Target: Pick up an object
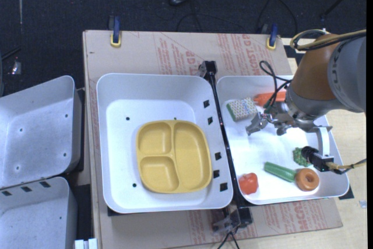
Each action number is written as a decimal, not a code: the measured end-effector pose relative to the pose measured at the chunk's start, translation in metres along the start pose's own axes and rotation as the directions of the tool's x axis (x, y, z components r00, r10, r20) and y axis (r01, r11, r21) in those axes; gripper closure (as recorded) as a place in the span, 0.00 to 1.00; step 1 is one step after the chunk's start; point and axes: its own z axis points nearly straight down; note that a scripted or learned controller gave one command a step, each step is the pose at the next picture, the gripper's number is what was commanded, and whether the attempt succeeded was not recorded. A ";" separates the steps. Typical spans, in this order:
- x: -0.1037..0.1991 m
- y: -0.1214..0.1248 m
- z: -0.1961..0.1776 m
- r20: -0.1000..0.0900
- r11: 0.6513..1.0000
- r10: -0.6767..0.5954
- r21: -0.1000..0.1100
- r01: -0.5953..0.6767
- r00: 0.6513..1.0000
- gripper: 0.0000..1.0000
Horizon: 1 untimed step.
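A: Right bin (256,192), contents. Far-left part: a small pale green block with a dotted face (241,108), lying flat. Just right of it, an orange carrot-like piece (274,97), partly under the arm. Near side: a red tomato-like piece (249,182) at the near-left corner, a green cucumber-like stick (280,171) lying at a slant to its right, then a ring-shaped brown doughnut (307,179) touching or almost touching the stick's right end. A small green leafy piece (302,155) sits just beyond the doughnut, near the right wall.

B: Left bin?

A: Left bin (116,96) holds one yellow divided plate (173,155), three compartments, lying flat in the middle toward the near side. Nothing rests on the plate. The two bins touch along a black-clipped seam.

B: Gripper?

A: Gripper (263,123) is over the right bin, just near of the dotted block and the carrot piece, apart from the near-side group. Metal parts point left and near. Whether it is spread or closed, I cannot tell; too small and cluttered. No object is seen in its grasp. The grey arm (326,81) with its orange band comes in from the right.

B: Surroundings?

A: Both bins sit on a printed board (151,49) with two clamps on its far edge. Two more white trays (35,125) lie off to the left on the dark floor.
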 end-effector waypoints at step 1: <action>0.001 0.000 0.014 0.000 1.000 -0.001 0.000 0.001 1.000 0.00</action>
